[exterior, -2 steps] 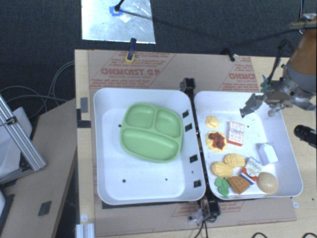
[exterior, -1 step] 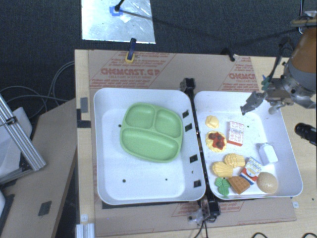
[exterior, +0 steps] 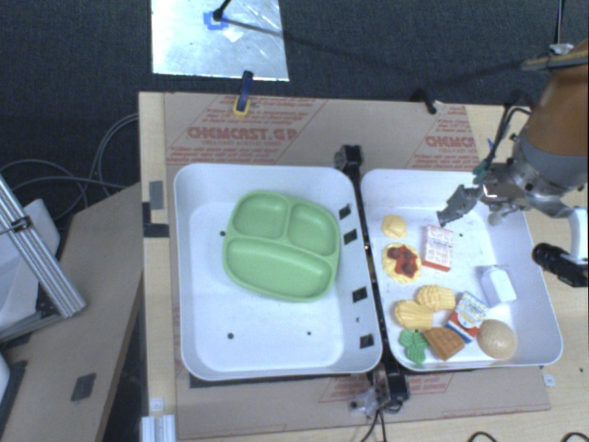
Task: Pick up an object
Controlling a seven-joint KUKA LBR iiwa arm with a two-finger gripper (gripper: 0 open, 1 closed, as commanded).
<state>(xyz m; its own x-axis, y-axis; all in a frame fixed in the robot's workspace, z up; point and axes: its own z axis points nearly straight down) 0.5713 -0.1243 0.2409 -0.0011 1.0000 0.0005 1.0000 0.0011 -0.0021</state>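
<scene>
The right bin holds several toy foods. A red and white carton lies near its middle, a small yellow piece to the left and a red-topped round piece below that. Further forward are a yellow corn-like piece, a white box, a brown waffle, a green piece and a beige ball. My gripper hovers over the bin's far half, just above and right of the carton. It is open, with nothing between its fingers.
The left bin carries a green divided plate. Black clips line the rim between the two bins. A black part sticks in over the right bin's right edge. A metal sheet lies beyond the bench.
</scene>
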